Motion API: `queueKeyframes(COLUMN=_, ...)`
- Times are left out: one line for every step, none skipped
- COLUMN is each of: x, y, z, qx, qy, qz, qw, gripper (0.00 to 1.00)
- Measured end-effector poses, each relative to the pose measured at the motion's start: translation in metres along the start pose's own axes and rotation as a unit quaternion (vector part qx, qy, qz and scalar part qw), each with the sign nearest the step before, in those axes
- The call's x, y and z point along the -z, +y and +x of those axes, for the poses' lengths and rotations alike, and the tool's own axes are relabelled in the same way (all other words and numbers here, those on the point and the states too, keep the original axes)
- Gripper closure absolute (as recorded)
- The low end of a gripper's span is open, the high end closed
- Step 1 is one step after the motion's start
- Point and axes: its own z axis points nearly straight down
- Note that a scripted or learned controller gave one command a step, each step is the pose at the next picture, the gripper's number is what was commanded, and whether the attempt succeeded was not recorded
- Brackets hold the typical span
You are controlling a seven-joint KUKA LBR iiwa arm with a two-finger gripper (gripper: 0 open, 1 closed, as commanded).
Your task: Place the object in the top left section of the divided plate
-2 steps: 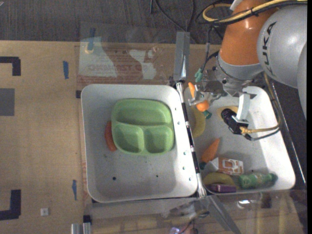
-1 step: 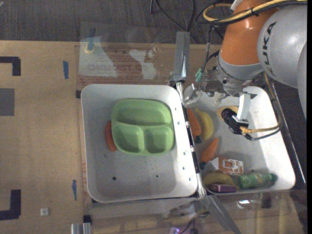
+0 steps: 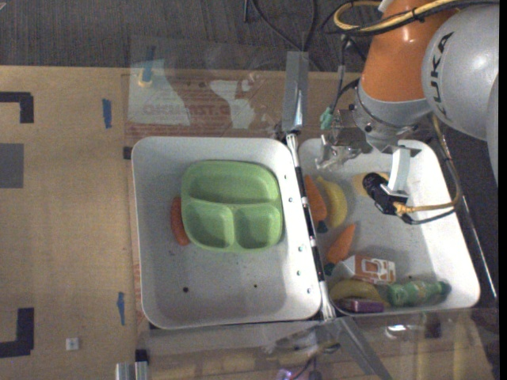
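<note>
A green divided plate [image 3: 231,204] lies in the left bin [image 3: 150,252], with one wide section on its far side and two smaller ones on its near side. Nothing lies in any of its sections. An orange carrot-like piece [image 3: 179,220] rests on the bin floor against the plate's left rim. My gripper [image 3: 336,153] hangs over the far left corner of the right bin [image 3: 447,244]. Just below it are a yellow banana [image 3: 336,201] and an orange carrot [image 3: 315,199]. I see nothing held in it.
The right bin also holds an orange wedge [image 3: 341,244], a small white and orange box [image 3: 374,268], a green bottle [image 3: 416,292], a second banana [image 3: 354,289] and a purple item [image 3: 364,305]. A metal divider [image 3: 305,236] separates the bins.
</note>
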Motion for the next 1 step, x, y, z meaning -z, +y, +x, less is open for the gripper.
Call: queueKeyframes(x=-0.0444, y=-0.0529, z=0.0403, qx=-0.033, qy=0.000, qz=0.000, qw=0.9994, gripper=1.00)
